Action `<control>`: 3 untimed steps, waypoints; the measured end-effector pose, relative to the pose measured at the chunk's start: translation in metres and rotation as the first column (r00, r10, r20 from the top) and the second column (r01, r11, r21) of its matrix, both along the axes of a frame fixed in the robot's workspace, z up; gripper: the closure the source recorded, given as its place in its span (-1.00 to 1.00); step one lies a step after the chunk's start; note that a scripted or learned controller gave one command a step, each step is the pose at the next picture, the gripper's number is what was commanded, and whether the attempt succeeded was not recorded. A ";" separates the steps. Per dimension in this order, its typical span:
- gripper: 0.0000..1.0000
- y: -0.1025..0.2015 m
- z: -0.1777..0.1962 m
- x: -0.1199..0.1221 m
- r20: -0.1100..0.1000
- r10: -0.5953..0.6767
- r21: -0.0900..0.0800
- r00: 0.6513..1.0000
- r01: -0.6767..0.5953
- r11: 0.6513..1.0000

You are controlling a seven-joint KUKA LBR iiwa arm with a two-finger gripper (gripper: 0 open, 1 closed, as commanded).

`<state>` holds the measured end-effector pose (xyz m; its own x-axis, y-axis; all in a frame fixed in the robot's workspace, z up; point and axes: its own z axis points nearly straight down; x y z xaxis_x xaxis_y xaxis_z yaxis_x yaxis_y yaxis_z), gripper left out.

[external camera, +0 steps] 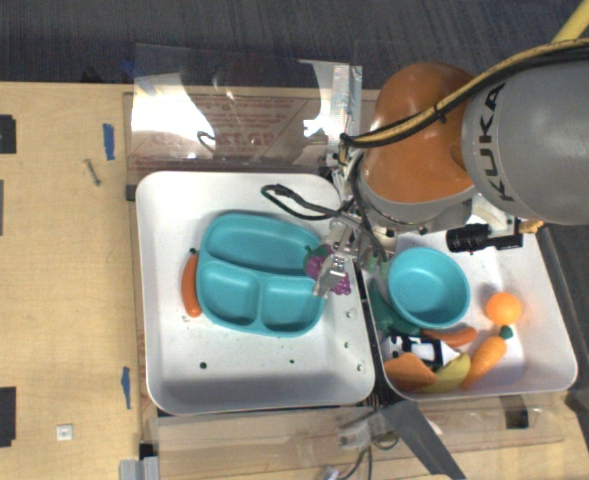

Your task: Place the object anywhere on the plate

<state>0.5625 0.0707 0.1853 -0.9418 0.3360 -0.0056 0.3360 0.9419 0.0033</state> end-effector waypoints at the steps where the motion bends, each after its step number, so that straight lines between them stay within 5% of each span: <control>1: 1.00 0.005 0.159 0.061 0.008 0.035 0.001 0.999 -0.035 0.999; 2: 1.00 0.063 0.113 -0.021 -0.003 0.389 0.000 0.921 -0.389 0.921; 3: 1.00 -0.016 0.070 -0.044 -0.003 0.587 -0.003 0.810 -0.587 0.810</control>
<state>0.5183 0.0549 0.2551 -0.9598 -0.2808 -0.0043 -0.2808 0.9598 -0.0004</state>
